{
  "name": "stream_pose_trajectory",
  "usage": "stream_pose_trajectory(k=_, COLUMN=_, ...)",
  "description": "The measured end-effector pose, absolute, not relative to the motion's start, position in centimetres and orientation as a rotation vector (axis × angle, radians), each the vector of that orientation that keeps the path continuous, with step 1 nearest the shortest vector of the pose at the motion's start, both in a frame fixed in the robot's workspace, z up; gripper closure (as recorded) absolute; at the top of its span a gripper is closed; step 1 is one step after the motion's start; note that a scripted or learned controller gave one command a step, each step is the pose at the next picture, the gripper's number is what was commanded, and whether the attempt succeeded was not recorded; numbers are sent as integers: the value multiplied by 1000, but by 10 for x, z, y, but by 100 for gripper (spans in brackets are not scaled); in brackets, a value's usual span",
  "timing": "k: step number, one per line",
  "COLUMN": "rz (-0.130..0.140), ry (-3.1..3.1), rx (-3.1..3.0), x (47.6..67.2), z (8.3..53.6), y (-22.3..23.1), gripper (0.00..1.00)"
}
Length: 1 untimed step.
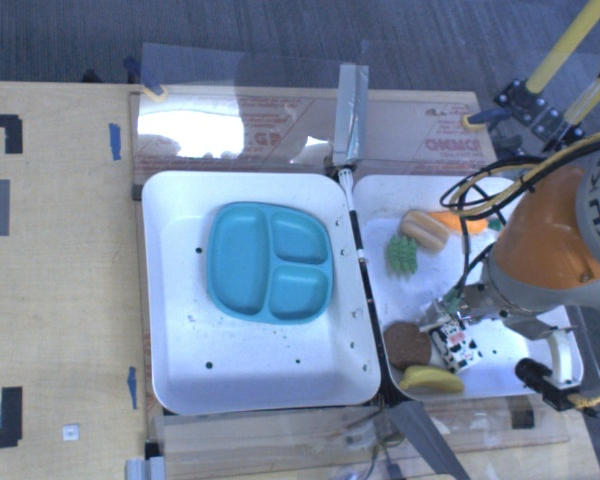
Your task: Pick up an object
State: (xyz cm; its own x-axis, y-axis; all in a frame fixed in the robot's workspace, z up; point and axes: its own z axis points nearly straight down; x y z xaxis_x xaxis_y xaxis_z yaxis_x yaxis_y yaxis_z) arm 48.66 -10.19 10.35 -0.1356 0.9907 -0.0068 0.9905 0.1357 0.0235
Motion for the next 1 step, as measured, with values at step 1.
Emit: stream_pose_trajectory(k=1, rz=15, ry=2329, rx=2102, x=555, z=189, y=-18, gripper=100)
